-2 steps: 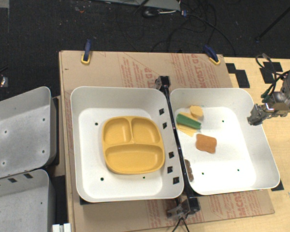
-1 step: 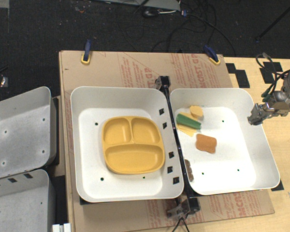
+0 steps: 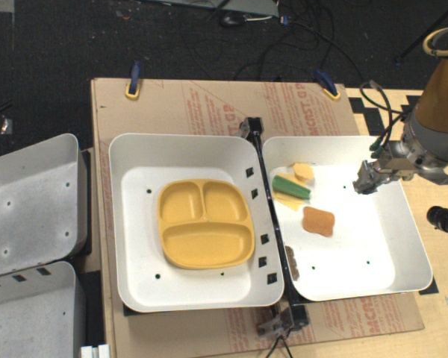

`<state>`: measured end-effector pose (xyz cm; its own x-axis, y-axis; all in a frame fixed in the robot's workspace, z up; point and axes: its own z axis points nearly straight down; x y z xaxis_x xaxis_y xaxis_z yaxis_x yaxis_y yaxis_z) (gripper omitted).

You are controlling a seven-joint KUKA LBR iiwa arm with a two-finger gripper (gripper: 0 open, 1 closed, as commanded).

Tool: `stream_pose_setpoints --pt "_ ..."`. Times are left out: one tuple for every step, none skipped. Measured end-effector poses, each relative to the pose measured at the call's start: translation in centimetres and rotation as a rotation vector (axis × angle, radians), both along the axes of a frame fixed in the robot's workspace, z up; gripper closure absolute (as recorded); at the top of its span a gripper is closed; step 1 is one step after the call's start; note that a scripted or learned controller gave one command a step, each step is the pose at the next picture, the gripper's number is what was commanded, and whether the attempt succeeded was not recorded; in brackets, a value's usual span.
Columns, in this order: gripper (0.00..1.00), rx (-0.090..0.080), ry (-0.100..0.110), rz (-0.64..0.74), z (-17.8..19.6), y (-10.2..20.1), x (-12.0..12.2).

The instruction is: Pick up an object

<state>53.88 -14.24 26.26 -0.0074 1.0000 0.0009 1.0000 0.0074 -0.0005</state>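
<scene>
Well left of fingers (image 3: 365,183): orange block (image 3: 318,221).

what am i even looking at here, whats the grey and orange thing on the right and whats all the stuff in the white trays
One camera looks down at a slant on a bench with two shallow white bins. The grey and orange thing is a robot arm reaching in from the right; its gripper hangs over the right bin, and nothing shows between its jaws. The left bin holds a yellow divided plate. The right bin holds a green piece, a small yellow piece and an orange-brown block.
</scene>
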Motion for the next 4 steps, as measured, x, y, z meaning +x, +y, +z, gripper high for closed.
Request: stream_pose_setpoints --pt "1.00 0.000 0.000 -0.001 -0.3 5.9 0.6" --pt "1.00 0.000 0.001 -0.001 -1.6 10.5 0.3" --pt "1.00 0.000 0.002 -0.002 -2.5 15.5 -1.0" --pt "1.00 0.001 0.000 0.001 -1.8 21.4 -1.0"
